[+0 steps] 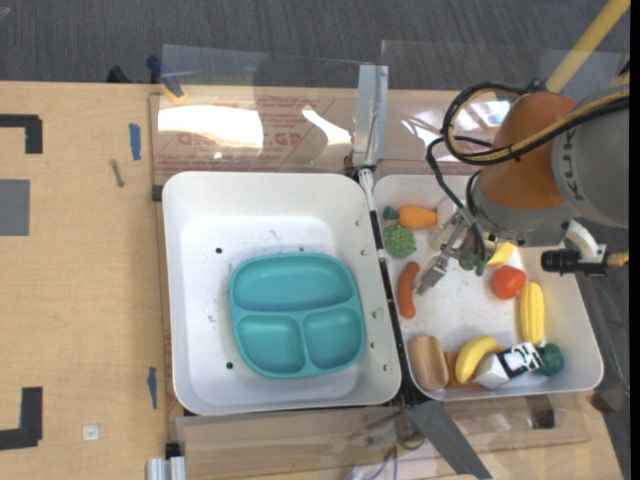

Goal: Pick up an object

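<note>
My gripper (436, 268) hangs low in the right bin (590, 368), over bare floor near its left side, and is open with nothing between its fingers. A red sausage (406, 289) lies just left of the fingertips, apart from them. Above it sit a green toy vegetable (400, 240) and an orange carrot (418, 216). To the gripper's right are a red tomato (508, 282) and a yellow corn-like piece (532, 313). Along the bin's front edge lie a bread roll (428, 362), a banana (474, 356), a white and black object (514, 361) and a small green piece (551, 359).
The left bin (190, 218) holds a teal divided plate (296, 313). A metal divider (371, 118) stands behind the gap between the bins. The grey arm with its orange band (535, 153) and black cables covers the right bin's back right corner.
</note>
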`<state>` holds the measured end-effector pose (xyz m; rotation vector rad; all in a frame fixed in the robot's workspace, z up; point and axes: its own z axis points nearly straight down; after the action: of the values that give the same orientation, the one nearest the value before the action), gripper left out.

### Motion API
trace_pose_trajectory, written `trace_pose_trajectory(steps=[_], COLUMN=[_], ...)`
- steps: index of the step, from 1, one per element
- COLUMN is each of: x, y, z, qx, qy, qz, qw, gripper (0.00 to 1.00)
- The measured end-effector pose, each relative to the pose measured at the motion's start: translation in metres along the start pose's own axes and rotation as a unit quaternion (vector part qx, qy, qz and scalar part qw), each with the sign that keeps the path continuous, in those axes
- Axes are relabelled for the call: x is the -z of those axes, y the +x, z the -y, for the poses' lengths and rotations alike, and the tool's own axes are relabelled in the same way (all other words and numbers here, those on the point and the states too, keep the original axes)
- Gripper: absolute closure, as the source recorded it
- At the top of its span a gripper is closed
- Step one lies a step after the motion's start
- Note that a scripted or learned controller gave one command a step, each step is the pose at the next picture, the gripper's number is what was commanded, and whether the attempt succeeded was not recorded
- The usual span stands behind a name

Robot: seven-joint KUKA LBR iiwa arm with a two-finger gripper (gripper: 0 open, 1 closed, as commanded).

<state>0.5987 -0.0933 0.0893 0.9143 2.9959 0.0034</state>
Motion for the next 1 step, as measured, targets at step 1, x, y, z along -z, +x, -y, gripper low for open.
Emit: trace_pose_trajectory(steps=[1], x=[-0.0004], y=[-0.0037], z=[-0.0037], qx=[-0.049], qy=[-0.001], qz=[0.001], qw=[0.9988], gripper=[0.0])
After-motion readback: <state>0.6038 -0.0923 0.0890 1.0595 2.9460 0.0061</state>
